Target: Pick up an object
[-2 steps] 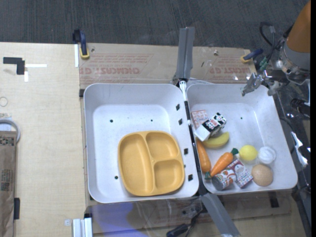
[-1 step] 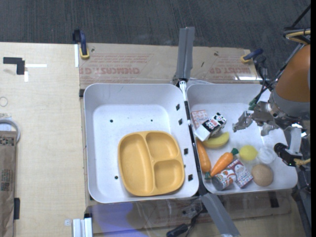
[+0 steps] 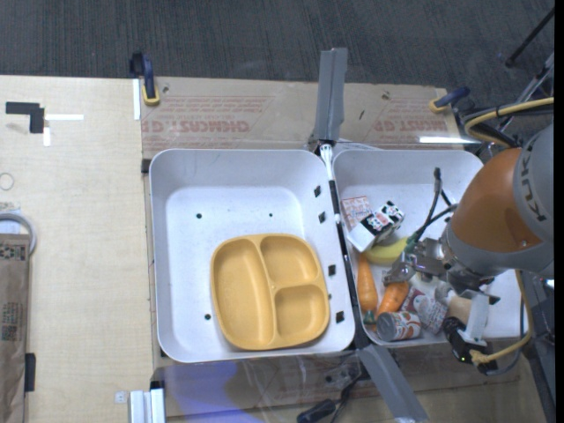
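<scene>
We see gripper [image 3: 421,270] low over right bin [image 3: 414,162]; finger state hidden, cannot tell. Carrots [image 3: 367,287] just left of it, banana [image 3: 385,253] above-left. Left bin [image 3: 176,236], well left, holds yellow tray [image 3: 268,291].

Orange carrot [image 3: 366,285], lengthwise, right bin [image 3: 401,160]
</scene>
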You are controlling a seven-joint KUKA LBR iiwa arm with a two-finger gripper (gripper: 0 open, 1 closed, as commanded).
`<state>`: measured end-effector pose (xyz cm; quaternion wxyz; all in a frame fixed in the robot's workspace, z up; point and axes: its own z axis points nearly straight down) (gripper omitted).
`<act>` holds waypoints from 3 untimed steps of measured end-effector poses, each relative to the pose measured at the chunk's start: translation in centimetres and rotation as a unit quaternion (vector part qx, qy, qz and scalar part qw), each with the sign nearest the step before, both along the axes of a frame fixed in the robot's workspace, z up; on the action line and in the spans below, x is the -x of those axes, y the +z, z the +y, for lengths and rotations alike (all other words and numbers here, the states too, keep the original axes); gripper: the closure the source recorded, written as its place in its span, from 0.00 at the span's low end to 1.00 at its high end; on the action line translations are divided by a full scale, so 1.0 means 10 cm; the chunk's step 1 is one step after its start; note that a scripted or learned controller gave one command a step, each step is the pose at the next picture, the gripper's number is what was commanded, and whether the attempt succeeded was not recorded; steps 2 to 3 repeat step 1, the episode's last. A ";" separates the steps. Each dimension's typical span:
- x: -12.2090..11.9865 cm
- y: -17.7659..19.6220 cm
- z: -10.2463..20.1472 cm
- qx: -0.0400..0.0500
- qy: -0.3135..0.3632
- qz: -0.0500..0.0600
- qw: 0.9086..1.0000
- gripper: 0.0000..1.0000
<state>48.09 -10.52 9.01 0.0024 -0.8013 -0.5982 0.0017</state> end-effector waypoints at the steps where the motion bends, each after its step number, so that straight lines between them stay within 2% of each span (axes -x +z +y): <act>1: -0.01 0.09 -0.01 0.000 -0.003 0.000 1.000 1.00; 3: -0.01 0.09 -0.01 0.000 -0.003 0.000 1.000 1.00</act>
